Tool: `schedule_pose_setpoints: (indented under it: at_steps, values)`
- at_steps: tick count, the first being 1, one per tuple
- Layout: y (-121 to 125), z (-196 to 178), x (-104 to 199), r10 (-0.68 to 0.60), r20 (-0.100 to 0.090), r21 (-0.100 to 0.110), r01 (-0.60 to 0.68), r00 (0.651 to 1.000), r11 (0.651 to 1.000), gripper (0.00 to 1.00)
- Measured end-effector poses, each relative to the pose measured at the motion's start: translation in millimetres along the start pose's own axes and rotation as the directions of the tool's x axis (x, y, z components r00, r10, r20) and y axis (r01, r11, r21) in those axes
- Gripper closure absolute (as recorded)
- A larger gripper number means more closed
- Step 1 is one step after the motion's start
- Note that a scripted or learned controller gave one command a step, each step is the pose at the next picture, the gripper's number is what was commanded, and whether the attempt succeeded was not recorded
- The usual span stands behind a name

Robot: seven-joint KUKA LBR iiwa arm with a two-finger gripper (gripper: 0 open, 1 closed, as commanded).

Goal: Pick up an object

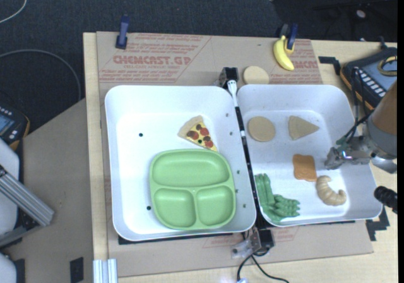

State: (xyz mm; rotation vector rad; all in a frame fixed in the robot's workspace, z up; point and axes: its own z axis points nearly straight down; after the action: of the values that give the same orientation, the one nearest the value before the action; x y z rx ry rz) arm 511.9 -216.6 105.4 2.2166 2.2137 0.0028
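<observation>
Over the right-hand shallow white bin I have the gripper low near the bin's right wall, just beside the small orange-brown toast-like block and above the pale curled croissant-shaped toy. From this slanted view I cannot tell how the end effector is set, and I see nothing caught in it.

The likeliest target, as I judge it, is the orange block or the croissant, since both lie nearest the tool. Both look like light, stiff plastic play food: no weight to speak of, not fragile, but smooth enough to squirt out of a pinch. I would take the block across its short flat sides. The croissant I would take at its thick middle, because its tapered ends would slip.

Further off in the same bin lie a round tan cookie-like disc, a tan wedge and a bunch of green bean-like pieces against the lower left wall.

The grey arm comes in from the right edge over the bin's rim, wrist bent down toward the floor of the bin. The left bin holds a green divided tray and a pizza-slice toy, well apart from the tool.
</observation>
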Motion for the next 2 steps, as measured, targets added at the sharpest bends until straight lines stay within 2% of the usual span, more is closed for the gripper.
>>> schedule_pose_setpoints:
  at_steps: [1,2]
  values:
    - [0.5,-10.1,-0.2,0.001,0.002,-0.003,-0.001,1.0,1.0,1.0]
    - [-31.3,18.4,33.3,-0.001,-0.003,0.0,0.001,1.0,1.0,1.0]
